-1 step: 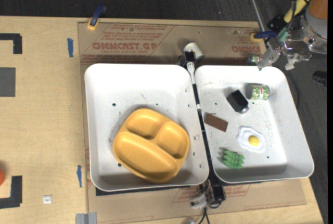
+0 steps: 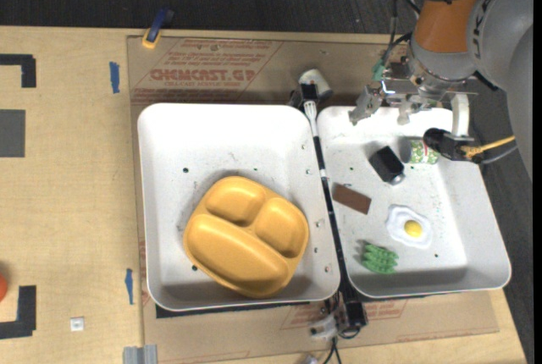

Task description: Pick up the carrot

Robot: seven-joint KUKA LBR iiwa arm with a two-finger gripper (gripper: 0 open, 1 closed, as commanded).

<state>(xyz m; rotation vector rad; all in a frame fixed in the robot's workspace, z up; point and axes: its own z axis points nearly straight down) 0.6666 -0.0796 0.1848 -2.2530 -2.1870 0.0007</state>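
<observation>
Ok so the awkward part first: I can't actually pick out a carrot anywhere in the 2 bins. The only orange-ish thing on the bench is a little orange-red blob (image 2: 2, 286) cut off at the far left edge of the camera view, outside the bins and well away from the arm. It's too cropped to say if that's the carrot.

The gripper (image 2: 401, 102) hangs over the back left corner of the right bin (image 2: 484, 210). From this angle I can't tell if it's spread or clamped, and I don't see anything held in it.

Under and near it in that bin there's a small black block (image 2: 387, 163), a green and white piece (image 2: 423, 153), a brown slab (image 2: 351, 200), a toy fried egg (image 2: 411, 228) and a green cluster (image 2: 378, 257). The left bin (image 2: 154, 184) has 1 big yellow lumpy thing (image 2: 246, 235).

What I think could go wrong:

1. It comes down where it is and grabs the wrong item. The black block and the green and white piece sit closest to it, and neither looks like a carrot.
2. It closes on nothing, or clips the wall between the bins, since it's right near that corner.
3. If the blob on the left really is the target, it's clear across the bench past the left bin, so I'd guess reach is a problem.
</observation>
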